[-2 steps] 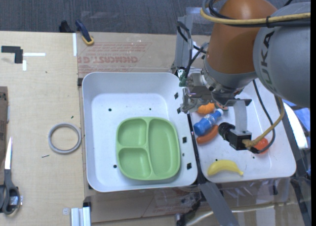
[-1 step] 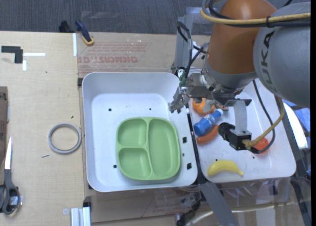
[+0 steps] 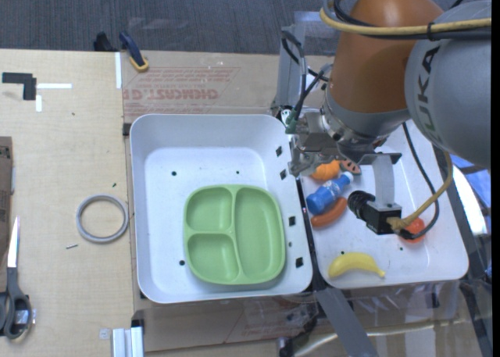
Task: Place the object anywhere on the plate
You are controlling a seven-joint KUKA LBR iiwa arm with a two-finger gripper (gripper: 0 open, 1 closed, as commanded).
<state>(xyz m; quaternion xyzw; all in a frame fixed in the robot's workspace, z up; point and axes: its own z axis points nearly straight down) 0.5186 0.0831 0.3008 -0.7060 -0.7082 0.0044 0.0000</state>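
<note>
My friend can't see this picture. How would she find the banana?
Start at the right-hand shallow white bin, under the grey robot arm. Look along its near edge for the curved yellow toy banana. It lies alone, apart from the blue bottle and orange sausage farther back.

white bins: two, side by side, the left bin (image 3: 148, 215) and the right bin (image 3: 437, 258)
green plates: one plate (image 3: 234, 234), with three compartments, in the left bin
bananas: one yellow banana (image 3: 355, 266)
blue bottles: one bottle (image 3: 326, 194)
orange toys: one carrot-like piece (image 3: 326, 169) and one sausage-like piece (image 3: 329, 212)
red-orange round things: one (image 3: 414, 227), partly hidden
tape rings: one ring (image 3: 102, 217) on the bench
scissors: one pair (image 3: 13, 301) at the left edge
</note>
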